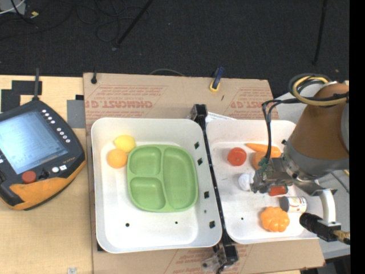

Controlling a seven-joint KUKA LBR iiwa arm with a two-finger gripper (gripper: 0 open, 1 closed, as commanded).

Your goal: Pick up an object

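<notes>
**Crowded bin, uncertain grab**

The hand (266,182) sits low in the right bin (228,221), beside a pale round object (245,182) at its 9 o'clock. Whether it is open or closed cannot be told. A red tomato (236,156) lies at 11 o'clock, a carrot (263,149) at 12, an orange pumpkin (275,219) at 5. With objects packed this near, the hand could nudge the pale one aside or close on nothing.
</notes>
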